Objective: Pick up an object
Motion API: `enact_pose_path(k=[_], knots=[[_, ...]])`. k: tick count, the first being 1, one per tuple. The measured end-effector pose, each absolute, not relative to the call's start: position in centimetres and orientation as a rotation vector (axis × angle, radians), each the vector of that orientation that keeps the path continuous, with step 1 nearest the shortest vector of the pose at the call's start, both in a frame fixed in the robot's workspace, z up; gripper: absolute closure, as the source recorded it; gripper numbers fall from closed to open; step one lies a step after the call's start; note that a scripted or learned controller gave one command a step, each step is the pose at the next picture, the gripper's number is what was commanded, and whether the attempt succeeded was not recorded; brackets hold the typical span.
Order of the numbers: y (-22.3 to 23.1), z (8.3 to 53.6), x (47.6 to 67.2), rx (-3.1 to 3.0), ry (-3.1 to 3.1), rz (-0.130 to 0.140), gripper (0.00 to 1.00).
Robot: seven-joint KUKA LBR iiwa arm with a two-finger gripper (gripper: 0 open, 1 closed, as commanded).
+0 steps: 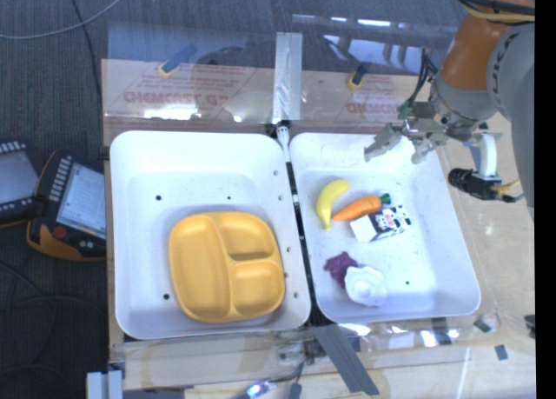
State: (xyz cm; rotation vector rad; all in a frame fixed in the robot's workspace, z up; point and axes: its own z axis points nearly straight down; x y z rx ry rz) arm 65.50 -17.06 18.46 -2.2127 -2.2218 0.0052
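Camera view: pincer (401, 142) hangs spread wide with nothing in it, carrot (357, 208) just below-left, long axis running roughly sideways.

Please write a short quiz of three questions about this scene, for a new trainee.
1. True or false: the yellow divided tray lies in the left bin.
2. Which item touches the banana? A) carrot B) purple grapes C) white cloth-like item
3. Is the gripper open or shut?

Key: 1 true; 2 A; 3 open, holding nothing.
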Motion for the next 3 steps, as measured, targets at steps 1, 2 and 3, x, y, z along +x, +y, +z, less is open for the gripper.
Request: enact_pose_path(k=[1, 2, 3], knots=[[-13.5, 9.5, 63.1, -2.278, -2.158, 0.006, 0.0], [-13.5, 10.0, 63.1, -2.272, -2.156, 0.012, 1.0], [-10.4, 17.3, 66.8, -2.07, -2.361, 0.01, 1.0]])
